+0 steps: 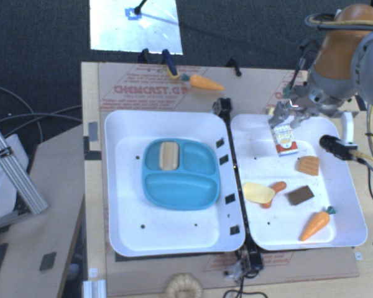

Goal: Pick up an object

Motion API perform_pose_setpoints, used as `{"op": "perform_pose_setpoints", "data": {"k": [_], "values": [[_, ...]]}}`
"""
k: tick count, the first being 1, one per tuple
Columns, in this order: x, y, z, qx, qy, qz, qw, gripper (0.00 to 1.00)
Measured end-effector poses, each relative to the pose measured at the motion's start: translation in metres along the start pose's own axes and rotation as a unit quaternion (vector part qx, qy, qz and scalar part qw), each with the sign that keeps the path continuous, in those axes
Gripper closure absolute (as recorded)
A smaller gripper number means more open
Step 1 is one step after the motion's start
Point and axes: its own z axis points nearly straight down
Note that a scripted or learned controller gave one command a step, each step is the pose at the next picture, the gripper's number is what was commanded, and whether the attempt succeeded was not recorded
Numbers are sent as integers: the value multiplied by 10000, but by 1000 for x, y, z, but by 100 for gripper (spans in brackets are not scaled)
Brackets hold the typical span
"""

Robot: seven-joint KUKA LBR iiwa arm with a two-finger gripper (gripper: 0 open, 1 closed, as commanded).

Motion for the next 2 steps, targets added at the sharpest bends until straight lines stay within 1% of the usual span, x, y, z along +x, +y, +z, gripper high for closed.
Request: {"op": "perform_pose_setpoints", "data": {"k": [1, 2], "values": [[0, 1, -32, 4, 1, -2, 10000, 100], [28, -51, -24, 40, 5, 9, 10000, 100]]}}
